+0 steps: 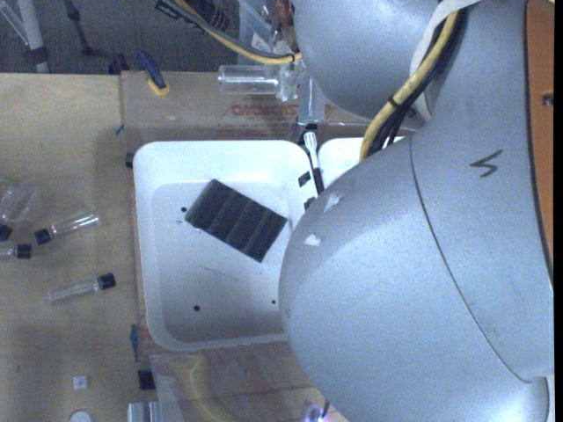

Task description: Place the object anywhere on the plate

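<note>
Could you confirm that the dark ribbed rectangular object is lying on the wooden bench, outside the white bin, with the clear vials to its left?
Not quite: the camera view shows the dark ribbed rectangular object lying flat inside the left white bin, on its floor, not on the wooden bench. The rest holds: the clear vials lie on the bench to its left.

White bin (167,323) holds a black ribbed plate (236,220).
</note>
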Tool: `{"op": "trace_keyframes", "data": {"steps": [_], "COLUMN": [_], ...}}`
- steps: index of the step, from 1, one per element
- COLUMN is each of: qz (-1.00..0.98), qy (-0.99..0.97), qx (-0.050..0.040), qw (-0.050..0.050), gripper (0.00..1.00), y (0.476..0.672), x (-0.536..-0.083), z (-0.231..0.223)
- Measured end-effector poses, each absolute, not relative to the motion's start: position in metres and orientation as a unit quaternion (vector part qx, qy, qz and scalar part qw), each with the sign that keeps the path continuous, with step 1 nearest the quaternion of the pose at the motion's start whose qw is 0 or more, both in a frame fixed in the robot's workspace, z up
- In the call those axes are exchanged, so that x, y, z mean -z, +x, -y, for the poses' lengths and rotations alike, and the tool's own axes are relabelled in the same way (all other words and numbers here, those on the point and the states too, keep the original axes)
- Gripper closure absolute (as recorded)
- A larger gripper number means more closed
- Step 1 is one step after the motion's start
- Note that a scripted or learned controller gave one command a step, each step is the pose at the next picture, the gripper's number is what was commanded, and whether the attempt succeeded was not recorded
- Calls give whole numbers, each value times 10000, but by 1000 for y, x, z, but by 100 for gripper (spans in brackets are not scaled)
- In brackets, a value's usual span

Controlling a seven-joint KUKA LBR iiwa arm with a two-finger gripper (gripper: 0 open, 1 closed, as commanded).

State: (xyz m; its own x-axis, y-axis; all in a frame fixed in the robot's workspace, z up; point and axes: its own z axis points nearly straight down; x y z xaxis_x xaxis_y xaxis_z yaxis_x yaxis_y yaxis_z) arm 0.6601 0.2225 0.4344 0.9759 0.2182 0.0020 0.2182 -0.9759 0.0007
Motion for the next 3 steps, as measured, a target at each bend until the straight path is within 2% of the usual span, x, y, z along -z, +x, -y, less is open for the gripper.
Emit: {"op": "trace_keyframes", "data": {"steps": [1,2,3], "qz": [-990,-1090,-3329], "qy": [9951,9940,9429], "qx": [5,27,23], "qw": [3,2,2], "gripper": [100,100,100], "y": [628,660,653], "x": [-420,-292,-434], "z": [-223,-224,-227]}}
